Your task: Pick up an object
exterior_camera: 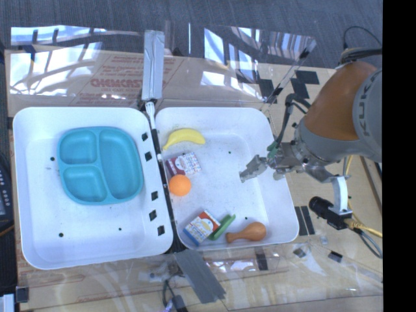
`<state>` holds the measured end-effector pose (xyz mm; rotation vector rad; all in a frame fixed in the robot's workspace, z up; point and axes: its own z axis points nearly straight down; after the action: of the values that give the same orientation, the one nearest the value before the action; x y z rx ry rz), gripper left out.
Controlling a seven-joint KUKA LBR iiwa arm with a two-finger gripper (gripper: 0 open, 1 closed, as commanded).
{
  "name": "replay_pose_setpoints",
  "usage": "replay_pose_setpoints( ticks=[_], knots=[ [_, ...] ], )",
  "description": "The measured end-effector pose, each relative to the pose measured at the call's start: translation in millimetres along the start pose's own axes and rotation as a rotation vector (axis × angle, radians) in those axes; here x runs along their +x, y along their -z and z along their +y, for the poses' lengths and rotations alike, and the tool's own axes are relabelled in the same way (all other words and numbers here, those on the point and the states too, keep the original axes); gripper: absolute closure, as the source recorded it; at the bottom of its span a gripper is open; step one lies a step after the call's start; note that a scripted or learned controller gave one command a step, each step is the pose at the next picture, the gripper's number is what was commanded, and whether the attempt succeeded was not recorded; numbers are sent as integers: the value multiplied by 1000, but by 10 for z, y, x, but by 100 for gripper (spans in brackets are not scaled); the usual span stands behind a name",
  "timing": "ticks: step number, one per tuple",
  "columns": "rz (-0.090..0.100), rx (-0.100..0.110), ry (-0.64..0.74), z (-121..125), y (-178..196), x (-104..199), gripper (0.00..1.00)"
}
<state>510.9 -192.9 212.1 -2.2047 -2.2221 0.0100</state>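
I see bright daylight glaring off clear panels at 12 o'clock; picture soft, bins washed white.

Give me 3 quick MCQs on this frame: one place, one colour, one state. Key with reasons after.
1. Where is the blue divided plate?
A. In the left bin
B. In the right bin
C. On the bench outside both bins

2. What colour is the round ball in the right bin?
A. Green
B. Orange
C. Blue

3. How does the end effector stand relative to the objects?
A. Clamped on the banana
B. Resting on the plate
C. Over bare floor of the right bin, touching no object

Key:
1 A, the plate lies in the middle of the left bin.
2 B, the ball beside the divider is orange.
3 C, the banana lies well off, near the bin's far left corner, and nothing sits at the fingertips.
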Motion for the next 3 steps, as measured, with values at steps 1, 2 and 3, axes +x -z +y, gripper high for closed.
replay_pose_setpoints(
  ticks=[1, 2, 3],
  knots=[
    [2, 2, -238, 127, -557, -158, 0],
    [0, -1, -208, -81, -1193, 437, 0],
    [-2, -7, -46, 636, -1232, 971, 0]
  ],
)
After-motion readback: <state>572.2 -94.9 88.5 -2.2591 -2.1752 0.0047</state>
